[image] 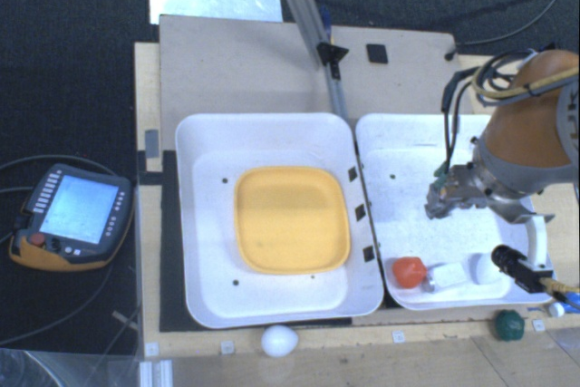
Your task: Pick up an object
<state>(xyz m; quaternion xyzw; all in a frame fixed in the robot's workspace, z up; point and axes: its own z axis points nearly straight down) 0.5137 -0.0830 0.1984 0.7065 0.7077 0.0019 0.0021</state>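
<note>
The right bin (pixel 399 149) holds a small red object (pixel 409 271) near its front edge. Beside it, to the right, lie a white tube-like object (pixel 446 276) and a white rounded piece (pixel 480 267). My gripper (pixel 441 199) hangs over the middle of the right bin, behind and a little right of the red object and apart from it. Nothing shows in its grasp. In the left bin (pixel 204 222) lies a square yellow plate (pixel 293 218).
A white egg-shaped object (pixel 279 341) and a dark green ball (pixel 509 324) lie on the bench in front of the bins. A teach pendant (pixel 71 215) sits at the far left. A metal pole (pixel 308 4) slants in behind the bins.
</note>
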